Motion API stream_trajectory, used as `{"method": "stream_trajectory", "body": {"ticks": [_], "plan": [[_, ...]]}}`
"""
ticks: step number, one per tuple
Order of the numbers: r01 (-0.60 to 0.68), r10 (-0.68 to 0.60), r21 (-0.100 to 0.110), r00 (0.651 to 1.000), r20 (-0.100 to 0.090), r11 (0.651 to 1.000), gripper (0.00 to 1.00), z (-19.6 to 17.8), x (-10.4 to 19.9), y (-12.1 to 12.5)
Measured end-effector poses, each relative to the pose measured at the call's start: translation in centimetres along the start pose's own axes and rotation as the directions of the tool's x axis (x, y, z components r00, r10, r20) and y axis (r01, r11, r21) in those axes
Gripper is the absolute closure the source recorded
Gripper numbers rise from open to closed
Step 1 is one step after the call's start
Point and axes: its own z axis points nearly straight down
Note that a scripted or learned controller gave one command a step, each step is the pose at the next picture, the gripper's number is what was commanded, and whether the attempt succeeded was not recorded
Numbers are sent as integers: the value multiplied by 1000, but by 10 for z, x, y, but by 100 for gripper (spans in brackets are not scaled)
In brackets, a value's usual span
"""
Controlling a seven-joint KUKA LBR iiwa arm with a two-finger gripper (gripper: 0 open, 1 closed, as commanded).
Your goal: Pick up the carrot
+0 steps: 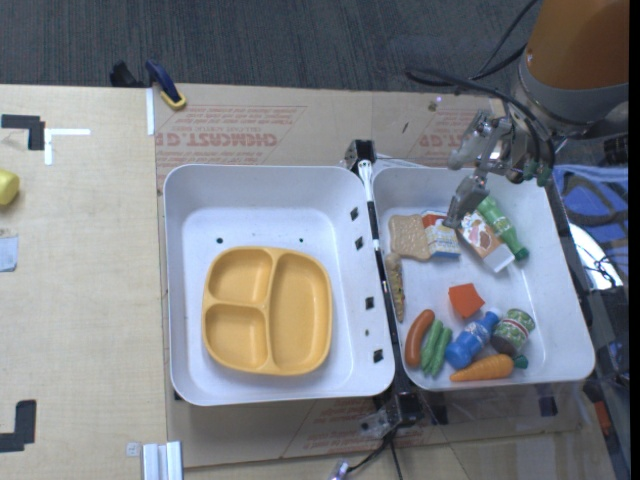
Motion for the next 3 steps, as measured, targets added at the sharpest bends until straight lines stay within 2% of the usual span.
{"method": "stream_trajectory", "body": {"ticks": [1,2,3], "plan": [[364,-364,-2,931,-5,931,0,151,40,78],[379,-379,-3,925,-5,926,0,171,102,127],[302,-302,-5,953,9,953,0,246,138,146]]}}
